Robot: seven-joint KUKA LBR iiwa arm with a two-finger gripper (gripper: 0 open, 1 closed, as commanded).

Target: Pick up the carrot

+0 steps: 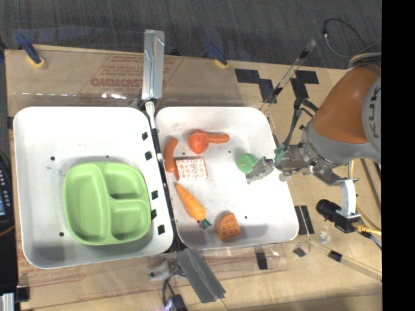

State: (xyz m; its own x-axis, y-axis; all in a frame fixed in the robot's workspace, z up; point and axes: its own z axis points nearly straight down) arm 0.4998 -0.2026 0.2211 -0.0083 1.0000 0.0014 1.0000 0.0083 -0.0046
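Since the carrot (192,203) lies flat on the floor of the right bin (279,203), toward its left side and lower half, I read the coming move as a reach leftward and a little toward the near edge from where my tool (258,170) hangs. Long axis runs on a diagonal, blunt orange end up-left, thin end with a dark green stub down-right, so a grasp across the mid-body looks best to me. Body is smooth, bright orange, tapering. Just above it sits a red-patterned square card (191,169); an orange waffle-like piece (227,226) lies near its green tip. A sausage-shaped piece (170,154) lies against the left wall, well clear. A green round piece (245,162) sits just beside the tool. Tool state: I cannot tell, too small and cluttered. Nothing visibly held.
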